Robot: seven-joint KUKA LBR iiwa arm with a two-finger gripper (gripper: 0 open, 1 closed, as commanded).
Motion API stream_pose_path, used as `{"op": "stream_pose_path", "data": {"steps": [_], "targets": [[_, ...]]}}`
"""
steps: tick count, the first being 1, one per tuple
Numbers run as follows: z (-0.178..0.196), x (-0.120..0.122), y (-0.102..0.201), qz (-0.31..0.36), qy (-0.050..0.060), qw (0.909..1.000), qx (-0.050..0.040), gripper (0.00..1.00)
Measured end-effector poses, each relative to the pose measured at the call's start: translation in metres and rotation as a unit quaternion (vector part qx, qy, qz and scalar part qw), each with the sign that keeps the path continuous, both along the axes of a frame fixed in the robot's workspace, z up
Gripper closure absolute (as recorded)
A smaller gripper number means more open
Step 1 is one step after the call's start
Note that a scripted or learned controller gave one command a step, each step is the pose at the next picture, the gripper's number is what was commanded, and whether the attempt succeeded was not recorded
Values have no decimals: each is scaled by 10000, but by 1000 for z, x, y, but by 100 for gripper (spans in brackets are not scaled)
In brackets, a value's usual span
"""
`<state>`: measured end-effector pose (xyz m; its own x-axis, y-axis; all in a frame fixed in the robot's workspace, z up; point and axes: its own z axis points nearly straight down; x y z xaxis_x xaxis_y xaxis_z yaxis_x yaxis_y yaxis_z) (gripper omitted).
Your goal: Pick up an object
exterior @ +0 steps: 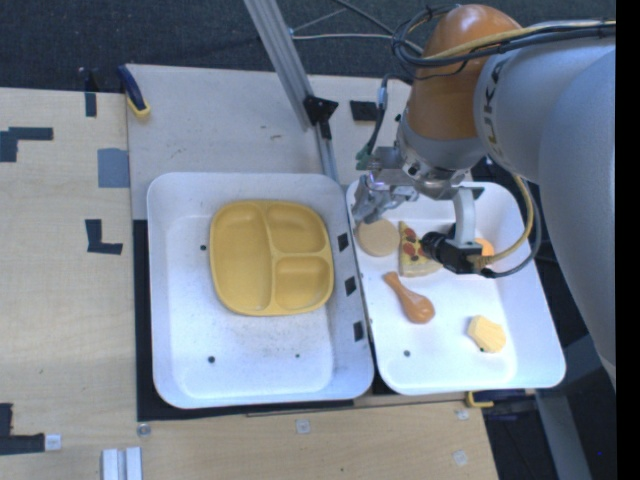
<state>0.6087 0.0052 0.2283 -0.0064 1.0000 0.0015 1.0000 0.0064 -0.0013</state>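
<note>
Camera view: hand (374, 200) hung over right bin (520, 363), just above cookie (378, 238); grip state couldn't tell. Risk: pizza slice (414, 256) touched cookie, so descent could nudge both, miss grasp.

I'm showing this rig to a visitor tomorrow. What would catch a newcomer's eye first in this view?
First, the big grey arm with its orange band, reaching in from the right, its claw low over the right bin. Next, the yellow divided tray in the left bin. Then the toy food under the arm: a pizza slice, a drumstick and a yellow cheese piece.
</note>
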Motion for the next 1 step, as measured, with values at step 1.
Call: {"op": "stream_pose_path", "data": {"steps": [1], "targets": [[8,13,53,5,-5,10000,2,100]]}}
